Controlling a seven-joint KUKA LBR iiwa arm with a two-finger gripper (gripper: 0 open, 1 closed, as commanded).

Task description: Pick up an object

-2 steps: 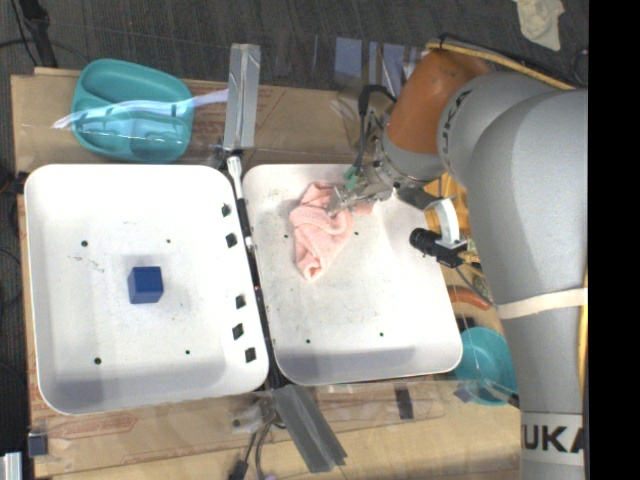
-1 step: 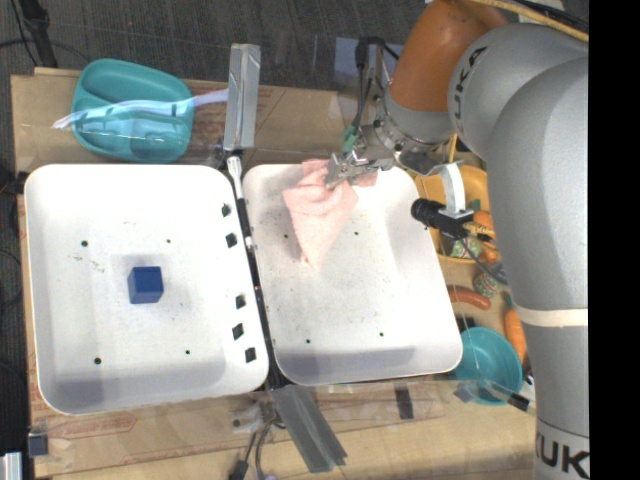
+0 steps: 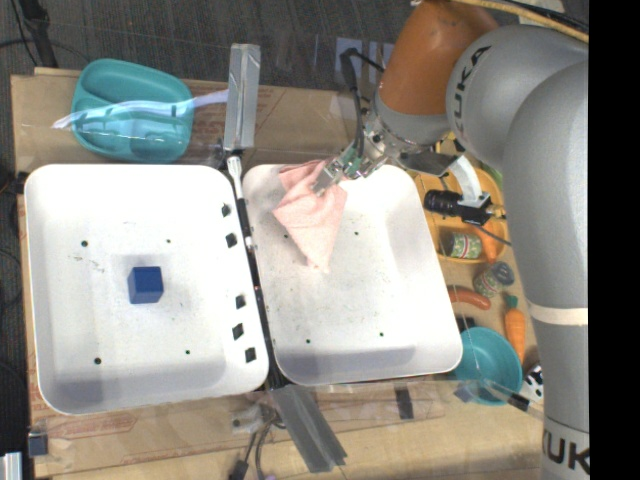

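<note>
— Grey and orange, that arm (image 3: 520, 98) takes up the whole right side from where I stand. What sits under it?

— Two white bins on the bench. The left bin (image 3: 60, 268) and the right bin (image 3: 400, 308) touch along their inner edges, with a dark strip of clips between them.

— And the cloth?

— A pink cloth (image 3: 312, 218) is in the right bin, near its far left corner. It hangs in a rumpled cone, wide at the top and narrowing to a point that reaches towards the bin's middle.

— Does the gripper have it?

— Yes. The gripper (image 3: 335, 175) is at the cloth's upper right edge, and its fingers are pinched together on a fold there. The rest of the cloth trails down and to the left of them.

— Anything in the other bin?

— A small blue cube (image 3: 146, 284), left of that bin's centre, well apart from the cloth.

— Outside the bins?

— A teal scoop-like thing (image 3: 130, 108) lies by the bench's far left corner, beyond the left bin.
</note>
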